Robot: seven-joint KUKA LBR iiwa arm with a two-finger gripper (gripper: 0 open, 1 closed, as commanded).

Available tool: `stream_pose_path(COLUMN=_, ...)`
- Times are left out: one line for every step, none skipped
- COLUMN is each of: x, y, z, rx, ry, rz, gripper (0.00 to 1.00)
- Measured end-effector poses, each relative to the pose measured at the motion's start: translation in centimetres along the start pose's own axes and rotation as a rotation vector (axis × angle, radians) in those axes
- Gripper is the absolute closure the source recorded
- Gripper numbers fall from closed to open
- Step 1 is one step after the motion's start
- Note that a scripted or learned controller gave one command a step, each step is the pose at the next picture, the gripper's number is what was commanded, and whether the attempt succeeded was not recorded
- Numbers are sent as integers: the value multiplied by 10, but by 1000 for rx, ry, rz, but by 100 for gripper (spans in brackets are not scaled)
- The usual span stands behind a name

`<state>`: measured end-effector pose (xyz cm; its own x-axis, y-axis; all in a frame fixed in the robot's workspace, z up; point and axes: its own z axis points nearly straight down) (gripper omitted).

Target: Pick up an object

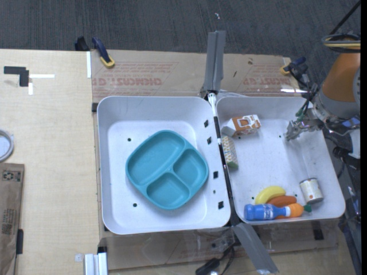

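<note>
My end effector point(298, 129) hovers over the right bin point(275, 165); I cannot tell its opening. I'd target the isolated can point(311, 191), descending squarely.

Blue plate point(166, 169) in left bin point(109, 153), tool point(298, 129) over right bin point(269, 165)

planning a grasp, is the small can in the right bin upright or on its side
On its side: the can shows its long body and one round end.

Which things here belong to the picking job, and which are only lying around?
For the job: gripper, small carton, banana, blue bottle, can, flat box.

Lying around: blue plate, tape roll, clamps.
</note>
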<state>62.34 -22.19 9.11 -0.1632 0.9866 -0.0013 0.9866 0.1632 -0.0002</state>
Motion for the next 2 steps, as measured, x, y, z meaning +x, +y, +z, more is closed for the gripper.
stream_pose_path(x=7, y=3, z=1, rx=2, ry=12, rz=-7, gripper=0)
stream_pose_path(x=5, y=3, z=-9, rx=-1, ry=4, rz=-9, gripper=100)
